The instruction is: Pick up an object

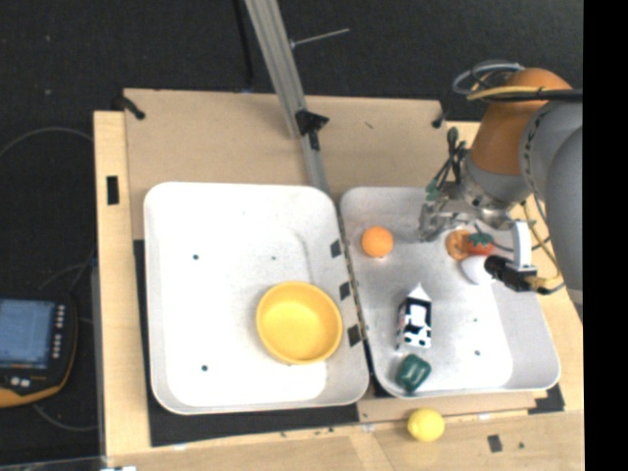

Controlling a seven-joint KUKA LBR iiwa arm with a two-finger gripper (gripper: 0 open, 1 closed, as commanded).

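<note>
My gripper (432, 226) hangs low over the back of the right bin (510, 346), under the orange-banded wrist. An orange ball (377, 242) lies just to its left, a short gap away. Close on its right sits a small orange and white object with red and green bits (467, 250), partly under the arm. Further forward in the same bin stands a white milk carton with black patches (415, 322), and a dark green object (413, 371) lies at the front rim. Nothing shows in the gripper's grasp.
The left bin (196, 234) holds a yellow bowl (298, 322) near its front right. A yellow ball (425, 425) rests on the bench in front of the right bin. A grey metal pole (285, 67) slants up from between the bins.
</note>
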